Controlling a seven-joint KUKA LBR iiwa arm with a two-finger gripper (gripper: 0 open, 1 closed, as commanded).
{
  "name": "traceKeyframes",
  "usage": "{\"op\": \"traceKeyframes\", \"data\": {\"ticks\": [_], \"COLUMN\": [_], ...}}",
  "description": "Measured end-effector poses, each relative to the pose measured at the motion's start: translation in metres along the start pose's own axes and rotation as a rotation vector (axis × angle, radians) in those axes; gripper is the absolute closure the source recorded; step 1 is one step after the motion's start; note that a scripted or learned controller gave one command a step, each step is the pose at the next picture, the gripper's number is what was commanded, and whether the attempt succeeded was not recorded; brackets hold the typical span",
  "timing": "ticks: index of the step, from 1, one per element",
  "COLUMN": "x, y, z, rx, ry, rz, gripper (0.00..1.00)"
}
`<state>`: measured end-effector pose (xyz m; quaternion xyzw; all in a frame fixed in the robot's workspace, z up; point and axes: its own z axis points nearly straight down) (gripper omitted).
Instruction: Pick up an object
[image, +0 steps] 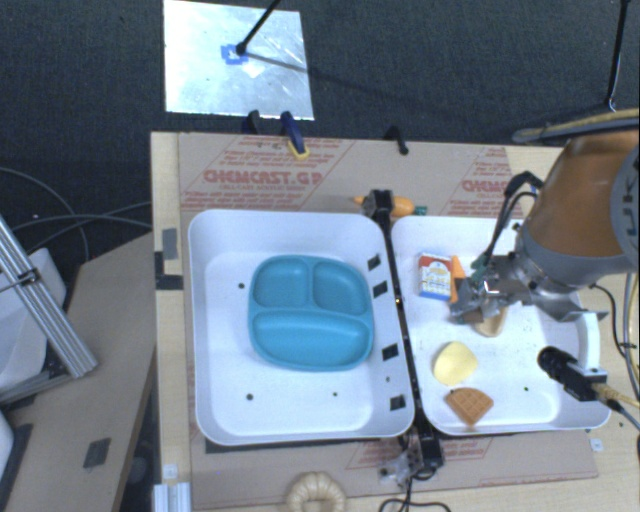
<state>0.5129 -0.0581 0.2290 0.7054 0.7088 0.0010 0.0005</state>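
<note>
The right bin (520, 415) holds a small white, red and blue box (434, 277) with an orange piece (457, 270) at its right side. Nearer the front lie a pale yellow round object (454, 362) and a brown waffle-like piece (469, 405). My gripper (478, 306) is low in this bin, just right of the box and above the yellow object. A tan object (490, 323) peeks out from under the gripper, mostly hidden by it.
The left bin (215, 400) carries a blue divided plate (308, 311). Black clips run along the seam between the bins (390, 320). An orange object (400, 207) lies beyond the bins, and a beige ring (318, 493) sits at the bench front.
</note>
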Motion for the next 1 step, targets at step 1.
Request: {"op": "traceKeyframes", "data": {"ticks": [1], "x": [-0.0032], "y": [-0.0198], "z": [0.0066], "rx": [0.003], "ry": [-0.001], "rz": [0.003], "gripper": [1.00]}}
